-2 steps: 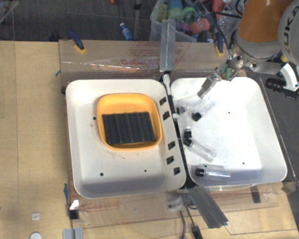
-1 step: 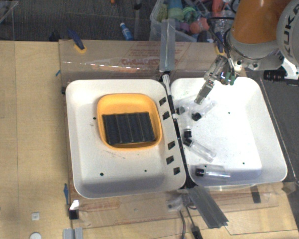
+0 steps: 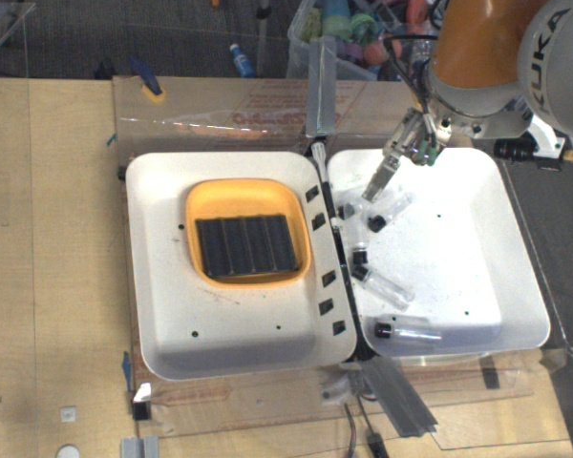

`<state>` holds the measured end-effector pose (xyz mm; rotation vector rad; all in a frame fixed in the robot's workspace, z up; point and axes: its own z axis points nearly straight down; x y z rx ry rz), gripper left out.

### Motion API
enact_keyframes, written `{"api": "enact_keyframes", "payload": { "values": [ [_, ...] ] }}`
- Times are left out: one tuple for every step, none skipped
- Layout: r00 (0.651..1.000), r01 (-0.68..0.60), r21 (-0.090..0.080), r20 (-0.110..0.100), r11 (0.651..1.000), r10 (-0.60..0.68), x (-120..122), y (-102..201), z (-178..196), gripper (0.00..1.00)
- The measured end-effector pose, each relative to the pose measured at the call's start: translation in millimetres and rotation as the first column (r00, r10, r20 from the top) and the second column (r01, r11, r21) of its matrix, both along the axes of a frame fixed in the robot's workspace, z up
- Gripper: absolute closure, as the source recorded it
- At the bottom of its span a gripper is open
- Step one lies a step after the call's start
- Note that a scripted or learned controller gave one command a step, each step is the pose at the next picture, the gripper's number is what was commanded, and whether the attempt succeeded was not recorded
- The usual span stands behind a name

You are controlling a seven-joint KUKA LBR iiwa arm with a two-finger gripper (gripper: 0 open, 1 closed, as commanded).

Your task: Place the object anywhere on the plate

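An orange-yellow plate sits in the left bin, and a black ridged slab lies flat on it. My gripper hangs over the upper left part of the right bin, slanting down and left. Its tip is just above a clear vial with a black cap. A second clear capped vial lies near the divider lower down. A third clear capped vial rests by the front wall. I see nothing that is clearly held.
A divider with black clips runs between the two bins. A crate of coloured toys stands behind the bench. The arm's orange band looms over the right bin's back edge.
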<state>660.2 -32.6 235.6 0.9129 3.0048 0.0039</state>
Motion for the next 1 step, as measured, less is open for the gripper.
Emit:
{"api": "enact_keyframes", "payload": {
  "values": [
    [1.000, -0.019, -0.001, 0.000, 1.000, 0.019, -8.7, 5.4, 8.5, 0.00]
  ]
}}
